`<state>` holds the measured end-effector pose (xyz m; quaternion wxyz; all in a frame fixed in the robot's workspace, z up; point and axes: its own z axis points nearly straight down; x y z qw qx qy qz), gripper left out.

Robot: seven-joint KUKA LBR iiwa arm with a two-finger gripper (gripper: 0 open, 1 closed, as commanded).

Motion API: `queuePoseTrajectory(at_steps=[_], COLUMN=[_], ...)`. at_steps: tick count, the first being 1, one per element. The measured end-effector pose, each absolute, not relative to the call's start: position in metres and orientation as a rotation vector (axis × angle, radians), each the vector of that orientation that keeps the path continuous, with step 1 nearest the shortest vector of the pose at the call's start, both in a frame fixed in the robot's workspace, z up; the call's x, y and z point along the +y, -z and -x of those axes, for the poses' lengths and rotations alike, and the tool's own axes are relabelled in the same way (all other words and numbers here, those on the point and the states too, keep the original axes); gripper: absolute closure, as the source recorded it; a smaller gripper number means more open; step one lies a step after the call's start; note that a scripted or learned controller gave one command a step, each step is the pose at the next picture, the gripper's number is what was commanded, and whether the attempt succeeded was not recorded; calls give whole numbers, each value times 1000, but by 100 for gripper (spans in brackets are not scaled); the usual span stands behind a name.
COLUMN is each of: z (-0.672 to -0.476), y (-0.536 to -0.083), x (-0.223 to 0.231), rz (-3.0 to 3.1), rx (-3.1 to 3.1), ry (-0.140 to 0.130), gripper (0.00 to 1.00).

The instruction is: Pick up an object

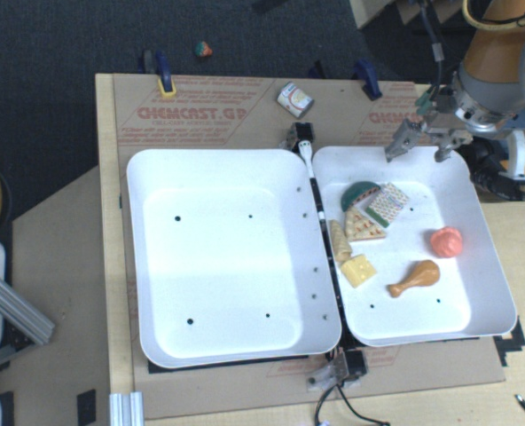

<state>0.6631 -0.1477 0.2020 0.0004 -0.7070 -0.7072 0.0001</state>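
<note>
Objects for picking lie in the right bin point(484, 264): a pink ball point(446, 241) near its right wall, a tan drumstick point(414, 278) just below it, a yellow cheese wedge point(358, 270), a pale bread stick point(339, 239) along the left wall, a waffle-like cracker point(364, 225), a small patterned box point(387, 203) tilted over the cracker, and a dark green piece point(360, 191) touching both. The cluster sits in the bin's left half, with ball and drumstick apart to the right. The left bin point(147, 238) stands beside it, their rims touching. The claw point(422, 142) hangs over the right bin's far rim, spread wide with nothing between its fingers. A small carton point(294, 99) lies on the bench point(209, 109) behind the bins.
</note>
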Motion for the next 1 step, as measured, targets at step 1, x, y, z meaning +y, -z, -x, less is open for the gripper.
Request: queuePoseTrajectory(at_steps=[1], z=[-610], y=[-184], x=[-84], rz=[2211], rx=[-2220], ry=[-4], gripper=[0])
